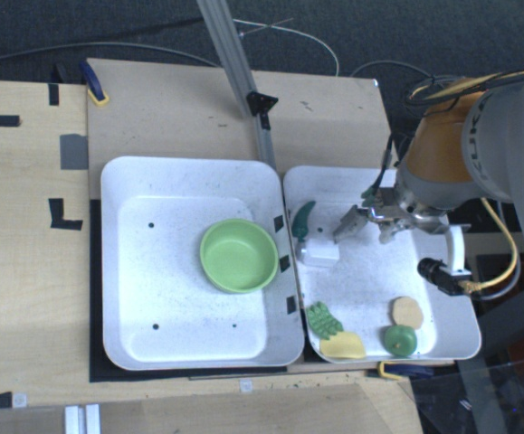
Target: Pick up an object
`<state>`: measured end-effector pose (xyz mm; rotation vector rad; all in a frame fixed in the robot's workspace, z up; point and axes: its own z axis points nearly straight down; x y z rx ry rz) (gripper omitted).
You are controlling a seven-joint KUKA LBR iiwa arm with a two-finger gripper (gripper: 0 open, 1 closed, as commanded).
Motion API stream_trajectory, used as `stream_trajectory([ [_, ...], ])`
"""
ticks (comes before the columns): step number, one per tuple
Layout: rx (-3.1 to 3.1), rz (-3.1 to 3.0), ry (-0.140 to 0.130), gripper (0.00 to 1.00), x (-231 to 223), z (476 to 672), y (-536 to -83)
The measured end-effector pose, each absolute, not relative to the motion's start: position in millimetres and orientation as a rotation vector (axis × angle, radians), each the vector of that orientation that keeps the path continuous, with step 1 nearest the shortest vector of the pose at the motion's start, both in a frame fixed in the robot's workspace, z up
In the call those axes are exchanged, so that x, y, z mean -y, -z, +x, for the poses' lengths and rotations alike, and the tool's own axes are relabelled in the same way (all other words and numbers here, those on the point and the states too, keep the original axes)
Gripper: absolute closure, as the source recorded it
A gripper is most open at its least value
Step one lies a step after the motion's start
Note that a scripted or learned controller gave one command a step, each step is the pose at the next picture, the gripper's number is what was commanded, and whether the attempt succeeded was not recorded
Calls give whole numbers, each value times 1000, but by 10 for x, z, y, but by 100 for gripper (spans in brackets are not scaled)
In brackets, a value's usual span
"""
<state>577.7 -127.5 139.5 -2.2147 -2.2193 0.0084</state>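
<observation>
In the camera view, two shallow white bins are seen side by side on a wooden bench [180, 107]. The left bin [130, 242] holds a light green bowl [238, 256], set upright a little right of the bin's middle. In the right bin [370, 283], several small things are scattered: a dark green curved piece [301, 218] lies near the upper left corner, just beside the wall shared with the left bin, and a small white block [319, 252] is placed just below it. Along the lower edge, a green ridged piece [321, 317] is found touching or nearly touching a yellow piece [343, 345]; to their right, a round green object [400, 339] sits just below a tan round one [407, 312]. The arm [479, 147], grey with an orange band, is extended in from the right, and the gripper [367, 221] is held over the upper middle of the right bin, near the white block and the dark green piece but apart from both. Its fingers [347, 225] are seen spread apart, with nothing between them. A grey pole [230, 52] is slanted across the bench from the top, ending by the bins' shared upper corner.
</observation>
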Motion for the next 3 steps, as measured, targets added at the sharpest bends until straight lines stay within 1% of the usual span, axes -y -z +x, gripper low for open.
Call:
stream_trajectory([
  [1, 2223, -2220, 0, 0, 1277, 5789, -1183],
  [2, 2220, -2218, -3, 100, 1272, 5780, -1252],
  [3, 2223, -2224, 2, 100, 1334, 5703, -1783],
])
